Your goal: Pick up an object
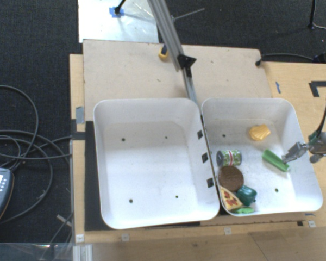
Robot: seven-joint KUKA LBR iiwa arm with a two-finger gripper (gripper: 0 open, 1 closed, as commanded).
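Gripper [291,154] at three o'clock of right bin [299,126], finger state impossible to tell, tip just beside green stick [275,160] lying at four o'clock of yellow piece [259,132]; best centred over stick before closing.

White bins [152,110] hold a yellow lump [259,132], green stick [275,160], brown disc [231,178] and green-banded can [229,157] on a tan table [130,69].
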